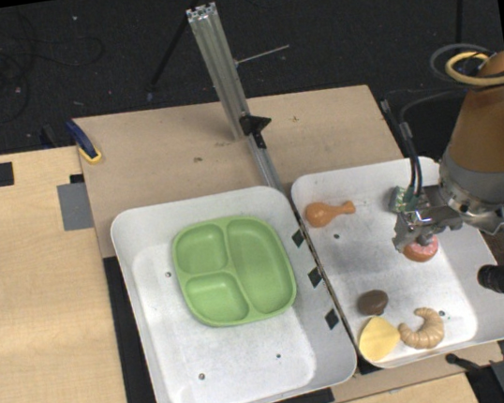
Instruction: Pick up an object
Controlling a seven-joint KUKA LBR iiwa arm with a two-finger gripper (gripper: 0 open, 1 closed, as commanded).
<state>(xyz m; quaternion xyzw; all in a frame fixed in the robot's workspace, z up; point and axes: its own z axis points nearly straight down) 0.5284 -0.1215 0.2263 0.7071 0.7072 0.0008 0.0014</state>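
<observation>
Found a red round piece point(422, 251) in the right bin point(485, 325), toward its far right side, with its upper part hidden under the pincer point(413, 235). Could not make out what kind of thing it was, nor its full outline. Placed it directly below the tip of the pincer, touching or very nearly so; could not tell which from this slant. Could not tell either whether the pincer was released, clenched or grasping the piece, since the metal head blocked that spot. Traced the grey arm point(483, 150) with its orange band off to the right, cut by the frame there. Noted, elsewhere in the same bin, an orange drumstick-shaped toy point(329, 213) near the far left corner, a dark brown lump point(373, 302) nearer the middle, and a yellow wedge point(378, 339) just beside a tan croissant point(422, 328) along the near edge. Saw a green divided plate point(235, 271) lying flat in the left bin point(165, 371).
</observation>
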